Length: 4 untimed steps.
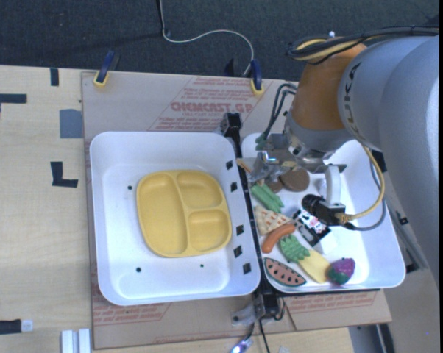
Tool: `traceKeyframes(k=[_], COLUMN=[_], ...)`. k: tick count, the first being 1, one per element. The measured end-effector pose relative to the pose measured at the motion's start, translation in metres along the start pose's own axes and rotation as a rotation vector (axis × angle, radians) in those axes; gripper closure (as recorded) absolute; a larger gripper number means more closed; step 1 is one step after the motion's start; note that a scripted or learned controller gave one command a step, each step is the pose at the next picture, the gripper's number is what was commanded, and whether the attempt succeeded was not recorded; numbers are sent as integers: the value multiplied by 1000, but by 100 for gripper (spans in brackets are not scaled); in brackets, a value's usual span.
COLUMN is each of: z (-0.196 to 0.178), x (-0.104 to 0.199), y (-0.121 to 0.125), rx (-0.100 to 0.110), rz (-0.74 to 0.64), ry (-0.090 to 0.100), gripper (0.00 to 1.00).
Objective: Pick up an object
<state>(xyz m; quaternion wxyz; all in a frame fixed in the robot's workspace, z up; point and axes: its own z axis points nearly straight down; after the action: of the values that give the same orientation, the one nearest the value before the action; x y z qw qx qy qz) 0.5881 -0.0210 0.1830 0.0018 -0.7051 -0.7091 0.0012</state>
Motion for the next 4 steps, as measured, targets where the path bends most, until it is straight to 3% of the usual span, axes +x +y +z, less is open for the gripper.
traceKeyframes(k=[1,2,3,4], z=[-32,-30,-36,102], x=[16,15,-87,-120], y=[-8,-8,6,3], rx=[-3,-2,-5,-6], rz=[3,4,11,9], ry=[0,-1,-4,-2], gripper=[100,0,0,0])
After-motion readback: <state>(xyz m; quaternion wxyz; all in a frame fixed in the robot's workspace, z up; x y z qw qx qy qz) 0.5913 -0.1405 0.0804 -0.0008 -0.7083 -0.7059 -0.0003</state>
